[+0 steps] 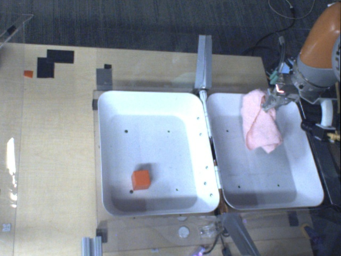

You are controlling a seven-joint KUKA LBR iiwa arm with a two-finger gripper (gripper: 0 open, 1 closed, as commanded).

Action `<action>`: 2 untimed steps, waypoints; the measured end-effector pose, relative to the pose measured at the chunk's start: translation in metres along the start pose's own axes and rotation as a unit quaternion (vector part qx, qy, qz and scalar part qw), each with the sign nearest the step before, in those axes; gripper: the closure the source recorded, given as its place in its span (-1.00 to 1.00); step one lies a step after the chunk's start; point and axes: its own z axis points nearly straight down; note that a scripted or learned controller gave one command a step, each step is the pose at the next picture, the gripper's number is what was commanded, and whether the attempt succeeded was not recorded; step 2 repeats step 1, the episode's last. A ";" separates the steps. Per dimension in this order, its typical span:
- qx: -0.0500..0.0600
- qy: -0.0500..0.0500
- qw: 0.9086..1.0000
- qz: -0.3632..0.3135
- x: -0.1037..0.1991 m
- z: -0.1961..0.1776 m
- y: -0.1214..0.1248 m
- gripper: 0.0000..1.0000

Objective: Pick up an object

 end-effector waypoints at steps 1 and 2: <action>0.001 0.001 0.995 -0.102 0.078 0.038 0.033 1.00; 0.001 0.001 0.995 -0.102 0.078 0.038 0.033 1.00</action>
